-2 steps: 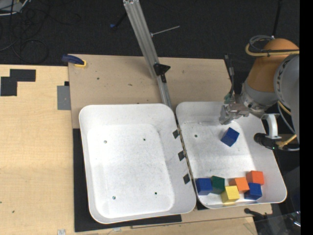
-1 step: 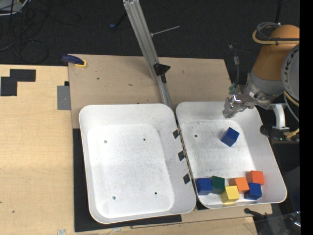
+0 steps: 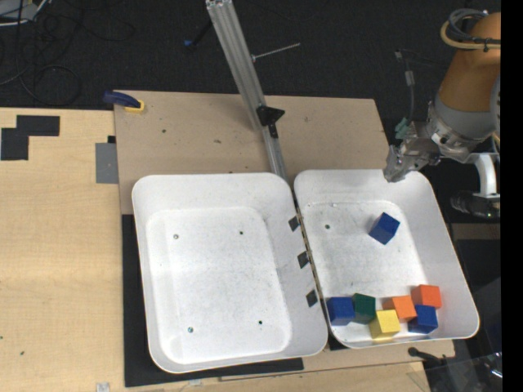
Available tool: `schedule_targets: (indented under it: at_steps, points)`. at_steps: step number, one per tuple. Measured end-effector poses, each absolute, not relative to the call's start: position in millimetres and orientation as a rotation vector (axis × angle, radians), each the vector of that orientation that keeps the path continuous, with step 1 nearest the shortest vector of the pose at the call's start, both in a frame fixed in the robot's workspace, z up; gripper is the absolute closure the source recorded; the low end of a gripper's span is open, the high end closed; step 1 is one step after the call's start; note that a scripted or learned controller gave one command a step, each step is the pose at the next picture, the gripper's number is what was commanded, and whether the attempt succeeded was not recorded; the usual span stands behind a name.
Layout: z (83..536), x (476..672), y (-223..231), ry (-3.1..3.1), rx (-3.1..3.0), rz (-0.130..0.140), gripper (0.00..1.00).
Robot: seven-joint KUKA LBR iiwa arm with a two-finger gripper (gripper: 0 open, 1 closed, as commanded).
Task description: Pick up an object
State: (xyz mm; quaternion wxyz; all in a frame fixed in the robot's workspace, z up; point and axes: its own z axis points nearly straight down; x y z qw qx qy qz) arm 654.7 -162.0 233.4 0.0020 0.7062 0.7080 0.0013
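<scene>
Bins: two shallow white trays with rounded corners and a faintly speckled floor, side by side on a pale wooden bench (image 3: 57, 243); dark clips sit along the seam between them.
Left bin (image 3: 155, 198): bare white floor with a few small dark dots.
Right bin (image 3: 327, 194): holds seven small cubes, smooth and matte, apparently plastic or painted wood.
Lone blue cube (image 3: 384, 228): rests apart from the others in the upper middle of the right bin, turned so one corner points toward the near edge; being a cube, it shows no long axis.
Cluster: packed along the near rim of the right bin, touching or nearly so.
Cluster members: a blue cube (image 3: 339, 309) at the left, a dark green cube (image 3: 364, 306) just beside it, a yellow cube (image 3: 385, 322) in front, an orange cube (image 3: 404, 307), a red-orange cube (image 3: 428, 296) and another blue cube (image 3: 422, 318) at the right end.
Arm: grey with an orange section, entering from the right.
Gripper (image 3: 395, 170): grey metal, hovering at the far right corner of the right bin, well apart from every cube.
Jaws: too small and blurred to tell how far apart they stand; nothing is seen between them.
Rail (image 3: 241, 64): ribbed aluminium bar slanting from the top down to the bins' seam.
</scene>
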Motion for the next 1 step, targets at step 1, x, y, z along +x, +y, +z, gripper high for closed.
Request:
schedule_targets:
  at_steps: [1]
  points:
    - [296.3, 655.0, -157.7, 2.22, 2.215, 0.005, 1.0]
